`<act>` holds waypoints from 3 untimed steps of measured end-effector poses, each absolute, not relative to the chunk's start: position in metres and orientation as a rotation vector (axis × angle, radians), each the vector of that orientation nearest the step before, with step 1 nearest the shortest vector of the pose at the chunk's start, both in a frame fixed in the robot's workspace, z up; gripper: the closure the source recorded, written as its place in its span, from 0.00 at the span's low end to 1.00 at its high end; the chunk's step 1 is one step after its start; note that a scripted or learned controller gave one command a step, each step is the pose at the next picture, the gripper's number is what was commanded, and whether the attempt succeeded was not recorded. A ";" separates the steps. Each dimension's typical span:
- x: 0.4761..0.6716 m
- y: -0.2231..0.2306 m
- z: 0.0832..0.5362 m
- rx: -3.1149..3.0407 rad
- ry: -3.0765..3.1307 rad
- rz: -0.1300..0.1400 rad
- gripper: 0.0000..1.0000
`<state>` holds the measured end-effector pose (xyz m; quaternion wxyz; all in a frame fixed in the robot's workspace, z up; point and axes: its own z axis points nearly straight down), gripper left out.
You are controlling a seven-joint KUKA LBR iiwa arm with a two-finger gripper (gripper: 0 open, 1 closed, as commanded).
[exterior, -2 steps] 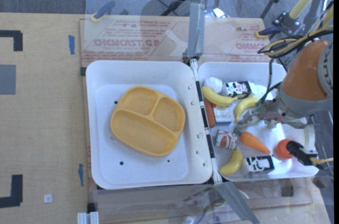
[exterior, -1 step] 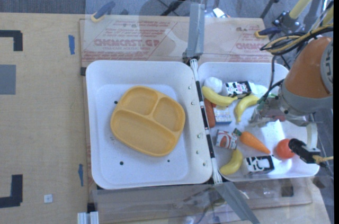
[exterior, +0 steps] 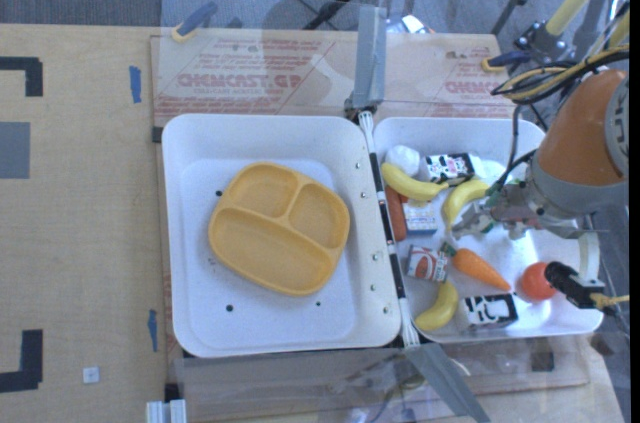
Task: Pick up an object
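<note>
The right bin (exterior: 520, 133) holds a heap of toy food. A yellow banana (exterior: 408, 181) lies at its upper left, and a second banana (exterior: 460, 196) curves beside it. My gripper (exterior: 478, 219) hangs low over the middle of this bin, just below the second banana and above an orange carrot (exterior: 481, 269). Nothing shows as held. A third banana (exterior: 438, 309) lies near the front wall. A red tomato (exterior: 537, 280) sits to the right of the carrot.
The left bin (exterior: 190, 241) bears a yellow divided plate (exterior: 279, 227). Also in the right bin are a black-and-white carton (exterior: 449, 167), another carton (exterior: 490, 309), a red-labelled can (exterior: 427, 264), a red sausage (exterior: 396, 214) and a white lump (exterior: 403, 157). Cables hang at the right.
</note>
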<state>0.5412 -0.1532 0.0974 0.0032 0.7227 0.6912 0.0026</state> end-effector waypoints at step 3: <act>0.535 -0.075 0.185 2.231 2.212 0.001 1.00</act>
